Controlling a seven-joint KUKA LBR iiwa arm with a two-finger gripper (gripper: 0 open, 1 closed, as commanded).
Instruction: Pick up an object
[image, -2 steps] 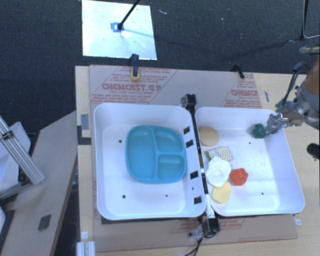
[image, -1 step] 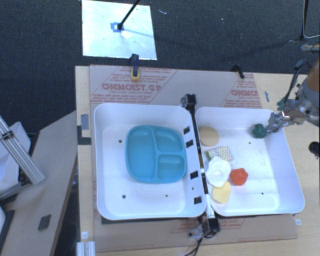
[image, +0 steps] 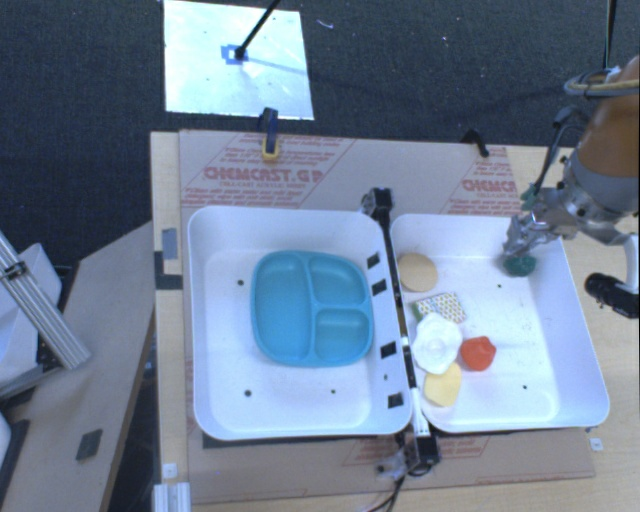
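The right bin (image: 565, 385) holds several small objects: a tan round disc (image: 417, 270), a checkered flat piece (image: 441, 305), a white round item (image: 437, 342), an orange-red piece (image: 478, 353) and a yellow piece (image: 443, 385). A small dark green object (image: 520, 266) lies near the bin's far right corner. My gripper (image: 521, 250) hangs directly over that green object, its tip at or just above the object's top. Whether it grips the object is not visible from this angle.
The left bin (image: 215, 330) contains a blue divided plate (image: 311, 307). A black clip strip (image: 393, 300) runs along the seam between the bins. The grey arm with its orange band (image: 610, 150) comes in over the right bin's far right corner.
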